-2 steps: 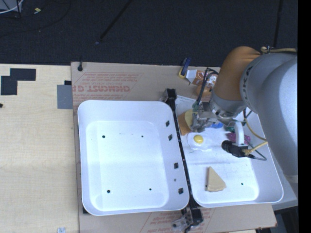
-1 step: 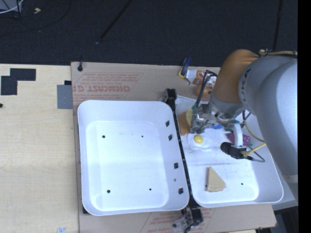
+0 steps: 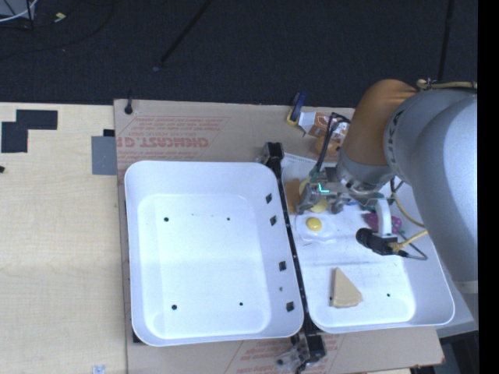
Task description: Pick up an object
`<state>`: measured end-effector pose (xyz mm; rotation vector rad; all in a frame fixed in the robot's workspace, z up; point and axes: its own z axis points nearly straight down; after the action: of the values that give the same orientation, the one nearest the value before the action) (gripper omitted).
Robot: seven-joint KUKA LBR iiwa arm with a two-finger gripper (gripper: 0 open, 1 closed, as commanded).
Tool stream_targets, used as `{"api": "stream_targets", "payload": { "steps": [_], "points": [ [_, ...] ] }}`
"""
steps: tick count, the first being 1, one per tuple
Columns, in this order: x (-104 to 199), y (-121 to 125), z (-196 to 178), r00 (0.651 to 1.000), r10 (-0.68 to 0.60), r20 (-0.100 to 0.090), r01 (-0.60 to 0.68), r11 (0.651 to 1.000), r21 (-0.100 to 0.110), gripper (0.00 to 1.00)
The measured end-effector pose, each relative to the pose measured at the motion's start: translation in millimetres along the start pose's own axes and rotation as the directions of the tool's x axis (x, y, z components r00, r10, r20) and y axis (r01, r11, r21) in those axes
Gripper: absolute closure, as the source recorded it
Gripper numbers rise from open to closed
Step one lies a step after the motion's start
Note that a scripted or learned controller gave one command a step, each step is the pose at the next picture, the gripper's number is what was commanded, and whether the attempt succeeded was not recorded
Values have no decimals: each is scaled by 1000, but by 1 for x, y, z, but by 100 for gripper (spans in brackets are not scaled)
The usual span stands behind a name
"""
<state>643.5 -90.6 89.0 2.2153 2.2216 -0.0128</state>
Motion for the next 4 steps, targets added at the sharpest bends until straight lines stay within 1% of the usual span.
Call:
{"api": "stream_targets", "payload": {
  "steps": [1, 2, 3, 4],
  "points": [
    [-10, 1, -1, 1000, 5, -5, -5, 1000, -3, 0],
    [-9, 0, -10, 1000, 4, -7, -4, 1000, -1, 100],
    [-9, 0, -9, 1000, 4, -7, -4, 1000, 0, 0],
    [-2, 1, -2, 1000, 5, -3, -5, 1000, -2, 0]
  ]
}}
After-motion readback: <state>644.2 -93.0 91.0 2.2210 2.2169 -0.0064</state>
